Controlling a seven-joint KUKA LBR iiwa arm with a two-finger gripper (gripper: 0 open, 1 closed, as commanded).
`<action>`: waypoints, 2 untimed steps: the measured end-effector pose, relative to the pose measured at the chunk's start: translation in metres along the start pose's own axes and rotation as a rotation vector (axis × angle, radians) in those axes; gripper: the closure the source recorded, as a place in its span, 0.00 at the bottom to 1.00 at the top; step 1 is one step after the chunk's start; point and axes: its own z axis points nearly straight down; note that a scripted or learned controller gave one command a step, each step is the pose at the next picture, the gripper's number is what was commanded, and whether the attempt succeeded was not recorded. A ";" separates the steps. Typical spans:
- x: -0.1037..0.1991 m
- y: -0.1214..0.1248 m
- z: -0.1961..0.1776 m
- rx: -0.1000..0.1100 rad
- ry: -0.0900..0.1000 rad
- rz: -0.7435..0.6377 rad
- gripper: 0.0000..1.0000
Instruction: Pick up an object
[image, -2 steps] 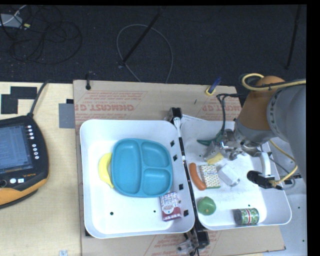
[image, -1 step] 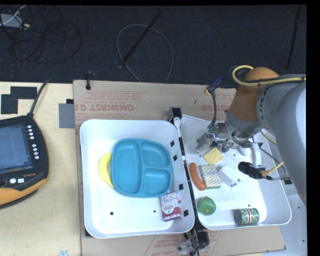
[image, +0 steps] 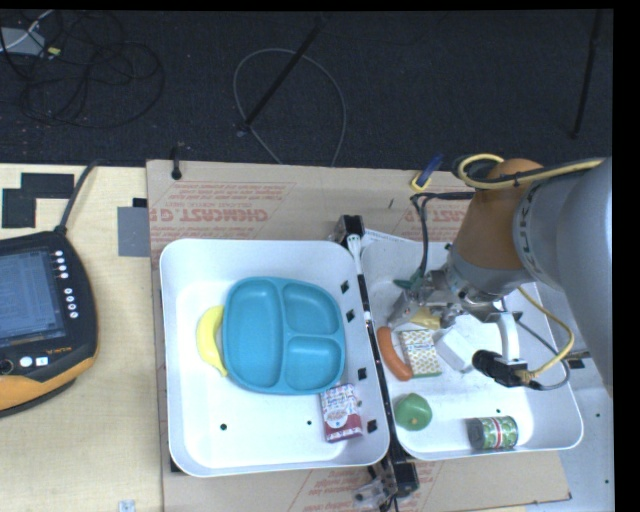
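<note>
The gripper (image: 428, 308) is down in the right bin (image: 560, 425), low over the clutter near that bin's left wall, and from here I cannot tell how it is set: the wrist and its cables crowd the spot. Just under it lies something yellowish (image: 428, 320), mostly covered, so I cannot say what it is or whether it is held. Right beside that, toward the near edge, a small patterned packet (image: 420, 352) lies flat, with an orange carrot-like piece (image: 392, 355) touching its left side along the bin wall. Nearer still sits a green apple (image: 412, 411), and off to the right of it a small can (image: 493, 432) lies on its side; its label is too blurred to read.

The arm (image: 560, 230) comes in from the right, bent steeply downward, the orange band (image: 490, 225) above the wrist and the grey body running off the frame. Black and yellow cables loop around it.

Across the divider, the left bin (image: 190, 420) holds a blue sectioned plate (image: 283, 335) with a banana (image: 209, 340) tucked against its far-left edge, partly hidden. A small red-and-white carton (image: 342, 413) lies near the divider, print unreadable.

The cardboard (image: 230, 205) beneath shows reddish upside-down lettering I cannot read with confidence. A control tablet (image: 40, 320) sits far left, cut off.
</note>
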 end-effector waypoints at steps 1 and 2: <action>0.013 0.038 -0.001 -0.007 -0.002 -0.004 0.00; -0.027 0.009 0.000 -0.002 -0.003 0.000 0.00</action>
